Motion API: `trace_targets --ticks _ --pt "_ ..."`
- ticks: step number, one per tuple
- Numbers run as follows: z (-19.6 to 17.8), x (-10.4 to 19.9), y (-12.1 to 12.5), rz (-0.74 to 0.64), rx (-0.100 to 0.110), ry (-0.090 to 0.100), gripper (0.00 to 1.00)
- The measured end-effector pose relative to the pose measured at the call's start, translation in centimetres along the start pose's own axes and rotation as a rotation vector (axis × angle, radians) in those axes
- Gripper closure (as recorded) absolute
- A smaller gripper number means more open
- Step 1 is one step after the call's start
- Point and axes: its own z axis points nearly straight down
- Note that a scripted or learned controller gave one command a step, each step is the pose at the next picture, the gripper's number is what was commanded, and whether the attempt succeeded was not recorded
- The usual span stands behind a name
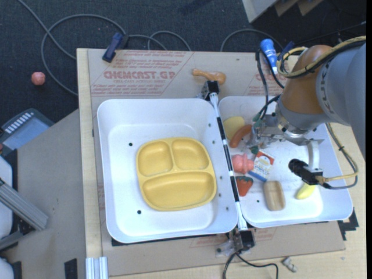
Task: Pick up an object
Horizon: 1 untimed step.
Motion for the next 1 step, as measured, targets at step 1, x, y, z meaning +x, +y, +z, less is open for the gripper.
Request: trace_targets --ticks 1 --pt "-9.04 5.84 -4.33 -0.001 0.0 0.0 1.0"
